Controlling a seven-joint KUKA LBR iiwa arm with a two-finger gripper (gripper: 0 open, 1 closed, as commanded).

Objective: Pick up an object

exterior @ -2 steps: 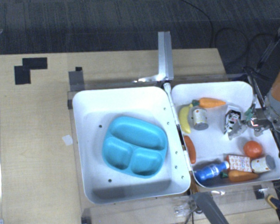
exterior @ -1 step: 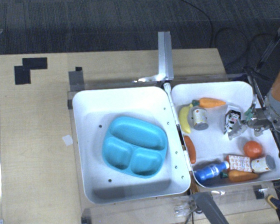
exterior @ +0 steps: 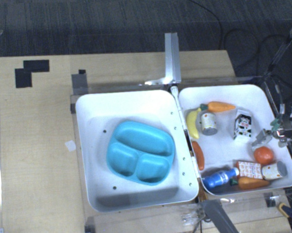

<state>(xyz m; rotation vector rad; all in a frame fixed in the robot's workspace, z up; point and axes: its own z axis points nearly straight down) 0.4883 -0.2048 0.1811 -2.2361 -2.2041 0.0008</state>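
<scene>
Clutter fills the right bin (exterior: 266,95): an orange ball (exterior: 263,155) just beside the gripper (exterior: 269,136), a black-and-white carton (exterior: 242,124), a carrot (exterior: 220,106), a banana (exterior: 193,123), a grey can (exterior: 208,123), a blue bottle (exterior: 220,178) and a second carrot (exterior: 252,182). Whether the gripper is spread or closed cannot be told. A blue divided tray (exterior: 140,152) lies in the left bin (exterior: 92,143).

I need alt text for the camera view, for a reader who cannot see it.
Two white bins sit side by side: the left bin holds a blue divided plate, the right bin holds toy food and small containers. The robot's hand is at the right bin's right edge, above an orange ball.
</scene>
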